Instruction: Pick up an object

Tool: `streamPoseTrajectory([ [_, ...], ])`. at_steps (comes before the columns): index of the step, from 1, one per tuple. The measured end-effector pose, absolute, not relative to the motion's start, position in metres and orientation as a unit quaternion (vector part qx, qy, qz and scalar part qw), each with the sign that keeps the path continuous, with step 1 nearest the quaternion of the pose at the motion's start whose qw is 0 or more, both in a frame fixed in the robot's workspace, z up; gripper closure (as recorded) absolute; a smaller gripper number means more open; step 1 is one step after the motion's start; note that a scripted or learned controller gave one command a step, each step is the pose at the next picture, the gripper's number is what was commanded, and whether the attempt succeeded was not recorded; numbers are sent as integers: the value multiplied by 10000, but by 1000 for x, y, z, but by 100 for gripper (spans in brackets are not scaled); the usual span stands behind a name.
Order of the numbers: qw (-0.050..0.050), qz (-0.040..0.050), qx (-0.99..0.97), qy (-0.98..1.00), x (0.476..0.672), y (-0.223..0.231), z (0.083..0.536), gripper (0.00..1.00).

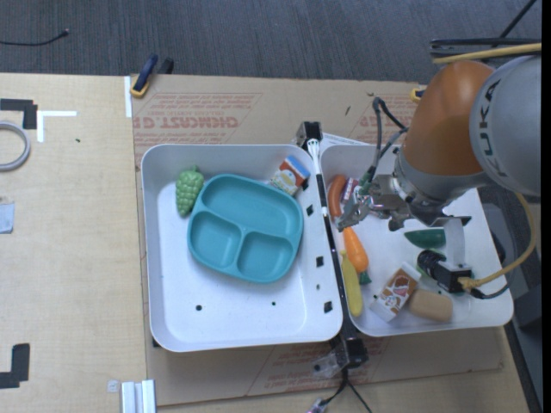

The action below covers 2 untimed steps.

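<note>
My gripper (355, 206) hangs low over the left part of the right bin (482, 317), beneath the grey arm with its orange band (448, 119). A red sausage-shaped toy (335, 193) lies right beside it, against the bin's left wall. Just below the gripper lies an orange carrot (355, 248), and further down a yellow corn-like piece (351, 287). A small printed carton (396, 292) and a tan block (433, 306) sit near the bin's front edge. A dark green piece (426, 237) is partly hidden by the wrist.
The left bin (164, 256) holds a teal divided plate (245, 228), a green bunch of grapes (188, 189) and a small colourful packet (289, 175). A black divider clip (310, 133) sits between the bins. A cable (495, 274) loops off the wrist.
</note>
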State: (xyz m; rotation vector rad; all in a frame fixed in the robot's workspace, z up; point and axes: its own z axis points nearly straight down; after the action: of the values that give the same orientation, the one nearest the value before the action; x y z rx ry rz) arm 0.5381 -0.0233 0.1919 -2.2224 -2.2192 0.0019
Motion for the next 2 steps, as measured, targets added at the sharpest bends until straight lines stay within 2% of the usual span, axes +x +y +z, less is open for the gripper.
streamPoseTrajectory([
  [2, 4, 6, -7076, -7066, 538, -23, 192, 0],
])
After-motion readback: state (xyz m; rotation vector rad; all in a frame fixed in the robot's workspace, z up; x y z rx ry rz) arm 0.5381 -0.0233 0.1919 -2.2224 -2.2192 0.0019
